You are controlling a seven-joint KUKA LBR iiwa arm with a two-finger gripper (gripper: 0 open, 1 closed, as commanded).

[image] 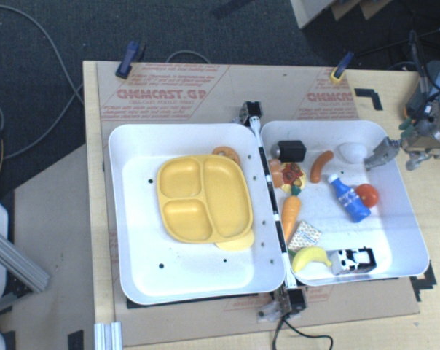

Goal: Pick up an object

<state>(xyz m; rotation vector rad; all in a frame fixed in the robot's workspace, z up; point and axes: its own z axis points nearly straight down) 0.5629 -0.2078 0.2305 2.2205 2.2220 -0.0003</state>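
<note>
My gripper (396, 157) hangs over the far right rim of the right bin (417, 232). Its two grey fingers stand apart, open, with nothing between them. Just to its left lies a white rounded object (351, 152). Below it are a red tomato (367, 194) and a blue bottle (349, 198) side by side. Also in this bin are a brown sausage (320, 166), a black block (291, 151), an orange carrot (291, 216), a banana (311, 258) and a black-and-white toy (353, 260).
The left bin (132, 254) holds a yellow divided plate (204, 197) with a small brown ring (225, 152) behind it. A patterned packet (304, 233) and a small colourful toy (291, 175) lie near the divider. Clamps sit at the bench's far corners.
</note>
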